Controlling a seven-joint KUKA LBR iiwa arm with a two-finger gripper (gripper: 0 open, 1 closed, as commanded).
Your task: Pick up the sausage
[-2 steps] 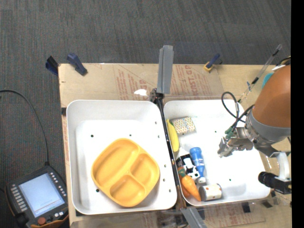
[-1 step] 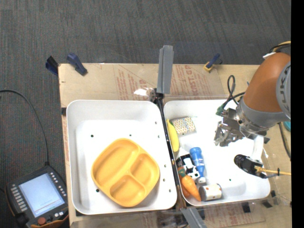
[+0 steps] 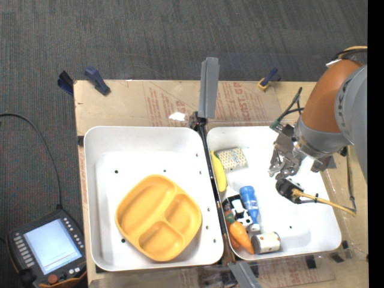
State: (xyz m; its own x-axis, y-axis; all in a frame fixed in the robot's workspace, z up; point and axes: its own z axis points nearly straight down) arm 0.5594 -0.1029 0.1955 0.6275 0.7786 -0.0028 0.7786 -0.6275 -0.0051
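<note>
I have the arm reaching in from the right, over the right bin. The end effector hangs above the far middle of that bin's floor. From this angle I cannot tell whether it is open or closed, and I see nothing in its grip.

Against the bin's near wall lies a stubby pale cylinder with a reddish end. I take it for the sausage, though I cannot be sure. It sits well apart from the end effector, just right of a carrot. Beyond the carrot stands a blue bottle, with a black-and-white item on its left. A banana lies along the left wall, and a patterned block is just beyond it.

The left bin holds a yellow divided plate. Both bins rest on the surface.
</note>
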